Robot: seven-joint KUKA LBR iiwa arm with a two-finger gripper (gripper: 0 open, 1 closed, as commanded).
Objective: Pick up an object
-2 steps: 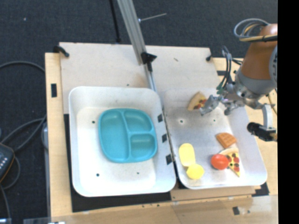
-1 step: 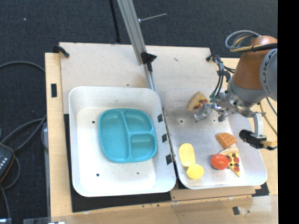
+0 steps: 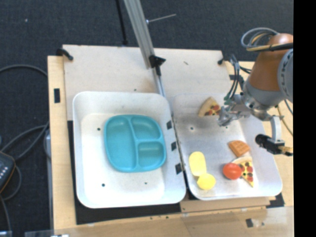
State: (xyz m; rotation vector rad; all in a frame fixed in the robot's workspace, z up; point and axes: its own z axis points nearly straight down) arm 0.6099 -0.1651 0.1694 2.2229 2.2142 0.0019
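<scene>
Nearest the camera, at the front of the right bin: a yellow toy lemon at about 7 o'clock of that bin's floor, touching a pale yellow oblong piece just above it. At 5 o'clock a red toy tomato sits against a toy pizza slice, point toward the front rim. An orange toy bread piece lies just beyond these, at roughly 3 o'clock of the bin's centre.

Second toy pizza slice rests at the bin's far side, about 11 o'clock, crust leaning toward the rim. Gripper hangs just beside it, at the slice's 4 o'clock, tips close to the bin floor. Nothing visible between its tips; slice and gripper look apart, though the gap is small. Pincer state: cannot tell — the tips are too small and dark to resolve.

Arm, grey with orange band, enters from 3 o'clock, cables looping above the wrist.

Left bin holds a turquoise divided plate, three compartments, lying flat near the bin's centre.

Both bins touch along their shared edge on a light wooden bench. An aluminium post rises from the bench's far edge at 12 o'clock. Dark carpet surrounds, with black cables at 9 o'clock.
</scene>
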